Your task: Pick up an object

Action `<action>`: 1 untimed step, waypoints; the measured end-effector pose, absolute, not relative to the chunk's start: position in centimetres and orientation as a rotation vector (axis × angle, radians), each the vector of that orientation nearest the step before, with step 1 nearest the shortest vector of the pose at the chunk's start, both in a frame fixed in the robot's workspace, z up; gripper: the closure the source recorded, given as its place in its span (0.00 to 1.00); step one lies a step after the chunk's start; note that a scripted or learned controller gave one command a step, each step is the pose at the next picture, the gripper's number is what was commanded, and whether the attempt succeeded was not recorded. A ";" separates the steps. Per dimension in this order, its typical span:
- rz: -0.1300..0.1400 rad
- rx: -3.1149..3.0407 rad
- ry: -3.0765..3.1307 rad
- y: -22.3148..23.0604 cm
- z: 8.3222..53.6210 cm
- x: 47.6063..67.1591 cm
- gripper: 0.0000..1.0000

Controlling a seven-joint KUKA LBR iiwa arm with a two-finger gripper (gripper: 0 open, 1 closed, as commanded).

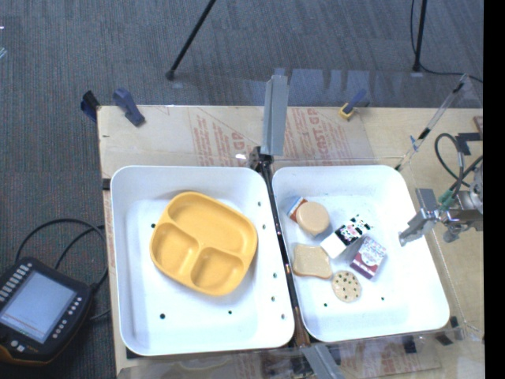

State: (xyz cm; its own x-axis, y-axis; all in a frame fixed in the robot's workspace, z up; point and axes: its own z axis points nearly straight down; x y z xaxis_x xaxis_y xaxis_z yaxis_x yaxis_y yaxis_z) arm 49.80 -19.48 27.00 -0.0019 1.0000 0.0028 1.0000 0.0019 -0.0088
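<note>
1. Hovering at the outer rim of the right bin (394,212), the claw (416,229) sits at the approach stage of a pick, with nothing yet chosen or lifted, as best one can judge from its place at the bin's edge.

2. Whether the claw is parted or closed cannot be told from this slant; nothing is visible in its hold, and it appears to touch none of the items.

3. Candidates for the pick lie clustered toward the bin's middle, on the side of the claw away from the arm: a maroon packet (368,257) is nearest, just beyond and slightly nearer the camera than the claw.

4. A black-and-white carton (346,236) lies touching or nearly touching the packet on its far side from the claw.

5. Farther off again rest a round bun (312,218), a toast slice (312,261) and a chocolate-chip cookie (346,287), the cookie closest to the bin's near rim.

6. Well beyond them all, in the left bin (134,212), lies a yellow divided plate (204,242).

7. The next move likely calls for travel inward over the cluster, then a descent on one item; the packet and carton lie so close together that a clean grip on either looks difficult.
</note>
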 end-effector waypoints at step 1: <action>0.006 -2.197 -2.233 -15.6 12.9 52.4 0.00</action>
